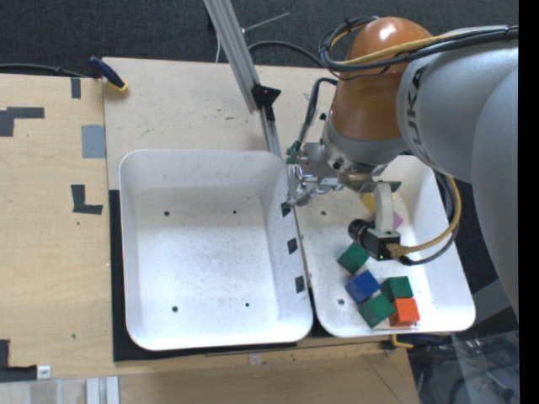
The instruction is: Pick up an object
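The arm (438, 99) reaches in from the view's right and holds its pincer (296, 190) low over the shared wall where the two white bins on the counter (50, 225) meet, at the upper corner of the right-side bin (459, 310). The wrist hides the tip, so I cannot tell whether the pincer is released or clenched, and nothing shows in its grip. The likely targets lie apart from it, bunched at that bin's lower end: a green block (354, 257) touching a blue block (364, 286), a second green block (377, 310), a dark green block (398, 288) and an orange block (407, 311) just beside it. Packed this tightly, they leave little room for a clean straddle. The pickup looks not yet begun, and the wall would probably hamper any closing here.
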Controlling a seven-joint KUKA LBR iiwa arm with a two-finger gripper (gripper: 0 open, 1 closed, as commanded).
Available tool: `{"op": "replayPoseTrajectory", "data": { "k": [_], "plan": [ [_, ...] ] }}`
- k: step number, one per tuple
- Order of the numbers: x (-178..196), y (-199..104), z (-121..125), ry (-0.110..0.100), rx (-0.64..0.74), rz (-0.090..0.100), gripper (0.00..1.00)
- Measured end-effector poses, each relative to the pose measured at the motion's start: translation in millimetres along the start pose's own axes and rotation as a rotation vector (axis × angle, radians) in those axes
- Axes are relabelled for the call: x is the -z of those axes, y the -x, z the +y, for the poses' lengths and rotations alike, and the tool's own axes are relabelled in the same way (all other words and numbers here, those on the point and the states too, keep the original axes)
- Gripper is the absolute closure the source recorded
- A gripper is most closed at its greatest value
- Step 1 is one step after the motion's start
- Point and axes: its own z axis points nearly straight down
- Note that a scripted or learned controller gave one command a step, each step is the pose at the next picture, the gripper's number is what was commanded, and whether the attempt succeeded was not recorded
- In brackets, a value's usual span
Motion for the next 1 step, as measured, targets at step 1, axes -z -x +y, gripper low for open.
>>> {"op": "replayPoseTrajectory", "data": {
  "k": [1],
  "plan": [
    [-16.6,-44.7,1.7,-0.002,-0.001,-0.001,1.0]
  ]
}}
